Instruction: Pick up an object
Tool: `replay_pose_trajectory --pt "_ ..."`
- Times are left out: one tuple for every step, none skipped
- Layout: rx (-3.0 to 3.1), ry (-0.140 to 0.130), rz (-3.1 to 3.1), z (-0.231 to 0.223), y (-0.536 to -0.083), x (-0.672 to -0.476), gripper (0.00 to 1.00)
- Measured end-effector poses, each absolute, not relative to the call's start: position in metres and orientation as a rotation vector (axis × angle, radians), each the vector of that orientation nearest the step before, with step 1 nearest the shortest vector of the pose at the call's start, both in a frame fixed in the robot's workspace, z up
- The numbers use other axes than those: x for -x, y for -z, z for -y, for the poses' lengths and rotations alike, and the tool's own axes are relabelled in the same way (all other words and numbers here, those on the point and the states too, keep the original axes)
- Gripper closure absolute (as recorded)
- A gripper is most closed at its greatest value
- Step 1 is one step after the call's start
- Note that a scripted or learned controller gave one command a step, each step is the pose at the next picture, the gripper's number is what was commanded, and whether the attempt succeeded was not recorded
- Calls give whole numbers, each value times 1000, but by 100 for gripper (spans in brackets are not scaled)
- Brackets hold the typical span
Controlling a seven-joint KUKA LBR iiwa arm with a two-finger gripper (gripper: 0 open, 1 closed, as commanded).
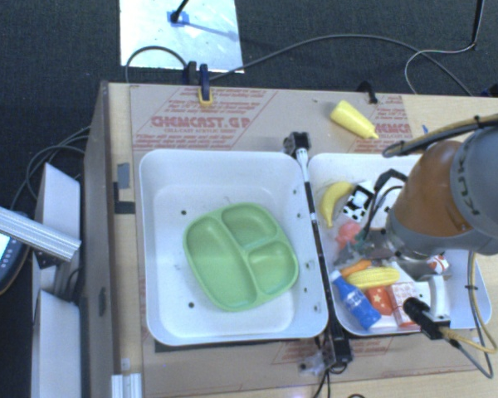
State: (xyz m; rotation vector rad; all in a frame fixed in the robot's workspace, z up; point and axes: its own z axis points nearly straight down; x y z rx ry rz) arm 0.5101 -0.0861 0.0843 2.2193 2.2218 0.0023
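- now the arm [448, 193] reaches in from the right and hangs low over the right bin [324, 168], with its orange band above the pile of small things there.
- the gripper [380, 251] is at the left lower side of the wrist, among cables. whether it is wide, narrow or holding something i cannot tell, because the wrist and the cables cover it.
- the task names no special object, so any thing in the right bin can be the target. the nearest candidate, in my judgement, is the yellow corn-like piece [373, 277], which lies just below the gripper, toward the near edge of the bin.
- its long axis runs almost left to right in the view, a little tilted. i think the gripper should close across the short side, so from far to near.
- close around it are a blue bottle [354, 302] at its lower left, an orange piece [354, 267] touching its upper left and a pink piece [349, 233] further up. a banana [334, 199] lies in the far left corner of the same bin, and a black and white thing [358, 206] is just beside it.
- the crowding is the risk: the gripper can catch a neighbour instead.
- the left bin [174, 181] holds a green divided plate [242, 255], well apart from the gripper.
- a yellow piece [353, 119] rests on the worktop [257, 114] behind the bins.
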Motion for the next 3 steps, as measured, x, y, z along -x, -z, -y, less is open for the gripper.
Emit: replay_pose_trajectory --pt "-2217 -2 -2222 129 -85 -578 0" --pt "-2241 34 -2229 103 -83 -648 0" --pt "-2236 31 -2232 102 -92 -649 100"
